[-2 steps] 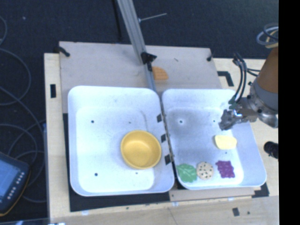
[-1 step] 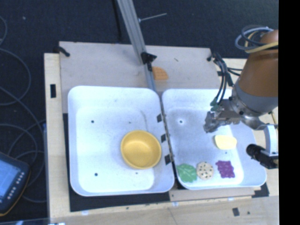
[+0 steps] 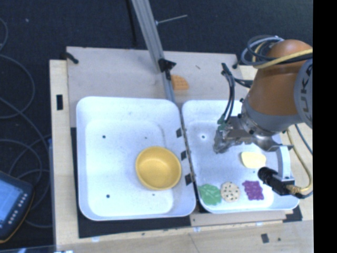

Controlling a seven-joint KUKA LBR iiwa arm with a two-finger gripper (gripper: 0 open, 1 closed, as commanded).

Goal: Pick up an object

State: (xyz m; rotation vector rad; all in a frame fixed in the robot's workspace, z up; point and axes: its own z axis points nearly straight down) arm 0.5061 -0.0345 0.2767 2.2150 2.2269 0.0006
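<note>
orange-banded arm point(image 3: 279, 83) reaches over right bin point(image 3: 202, 117). jaws point(image 3: 224, 141) hang above bare floor, spread or pressed together: cannot tell. nearest target, yellow slice point(image 3: 253, 159), lies at 4 o'clock, long axis 3-to-9.

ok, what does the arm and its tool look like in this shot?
The arm has a rounded orange band over a grey body, with part of dark lettering showing at its right side. Grey and black cables loop over its top and a black cable runs down its left side. The tool is a small grey metal assembly. A black fitting with an orange hose sits lower right.
</note>
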